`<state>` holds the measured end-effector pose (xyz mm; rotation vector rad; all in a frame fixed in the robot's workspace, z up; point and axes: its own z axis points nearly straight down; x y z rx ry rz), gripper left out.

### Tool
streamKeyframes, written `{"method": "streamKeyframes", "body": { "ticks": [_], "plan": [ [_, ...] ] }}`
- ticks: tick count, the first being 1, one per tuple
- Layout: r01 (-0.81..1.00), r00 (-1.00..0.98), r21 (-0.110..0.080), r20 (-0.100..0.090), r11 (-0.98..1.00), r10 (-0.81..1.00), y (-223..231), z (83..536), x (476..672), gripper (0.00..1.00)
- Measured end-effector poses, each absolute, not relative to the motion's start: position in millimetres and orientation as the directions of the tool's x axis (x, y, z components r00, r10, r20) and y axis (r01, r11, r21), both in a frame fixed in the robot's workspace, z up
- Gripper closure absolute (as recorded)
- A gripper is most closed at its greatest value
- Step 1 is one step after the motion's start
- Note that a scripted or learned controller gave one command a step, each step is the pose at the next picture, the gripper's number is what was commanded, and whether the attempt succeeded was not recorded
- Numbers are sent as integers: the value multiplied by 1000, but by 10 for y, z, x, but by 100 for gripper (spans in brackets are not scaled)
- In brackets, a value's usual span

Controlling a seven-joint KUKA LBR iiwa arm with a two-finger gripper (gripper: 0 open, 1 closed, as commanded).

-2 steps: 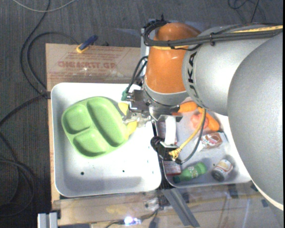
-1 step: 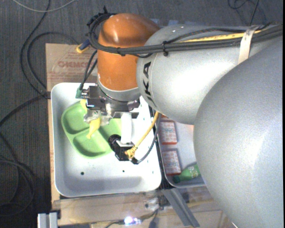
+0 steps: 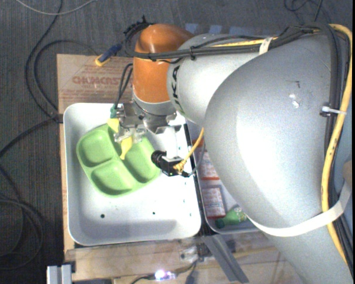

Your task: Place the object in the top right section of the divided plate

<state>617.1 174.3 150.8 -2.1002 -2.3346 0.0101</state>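
A yellow object (image 3: pixel 119 136) sits clamped between the gripper (image 3: pixel 125 138) fingers, over the green plate's (image 3: pixel 115 161) upper edge, in the left bin (image 3: pixel 77 218), toward its top edge.

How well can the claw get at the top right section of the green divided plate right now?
Probably well: the claw hangs directly over the green divided plate in the left bin, with a yellow piece beside it. Nothing appears to stand between claw and plate.
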Motion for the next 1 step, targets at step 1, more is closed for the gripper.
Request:
{"method": "streamKeyframes", "body": {
  "ticks": [1],
  "plan": [
    [939, -345, -3, -2, 345, 939, 1099, 2144, 6025, 100]
  ]
}}
